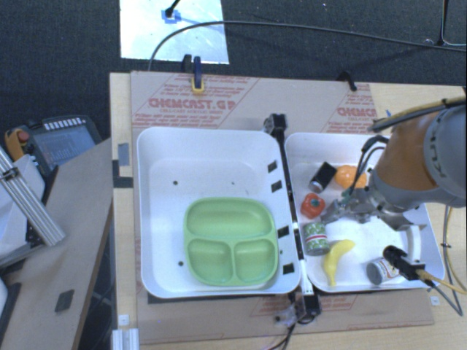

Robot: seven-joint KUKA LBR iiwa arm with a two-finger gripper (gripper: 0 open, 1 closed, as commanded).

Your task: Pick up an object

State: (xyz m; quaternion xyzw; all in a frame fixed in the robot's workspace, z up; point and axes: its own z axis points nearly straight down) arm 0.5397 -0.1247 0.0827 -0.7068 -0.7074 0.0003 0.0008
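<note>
hand hangs low in right bin, grip state can't be told. red object just beside it, green-labelled can and banana near. banana looks light, curved, probably slippery; best pinched across its middle.

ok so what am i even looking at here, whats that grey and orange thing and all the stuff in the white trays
One camera looks down at a slant on a bench with two shallow white bins. The grey and orange thing is a robot arm reaching in from the right; its pincer hangs low over the right bin. That bin holds a banana, a small green-labelled can, a red object, a black cylinder, an orange ball and a marker-like tube. The left bin holds a green divided plate. I see nothing clearly held.
</note>
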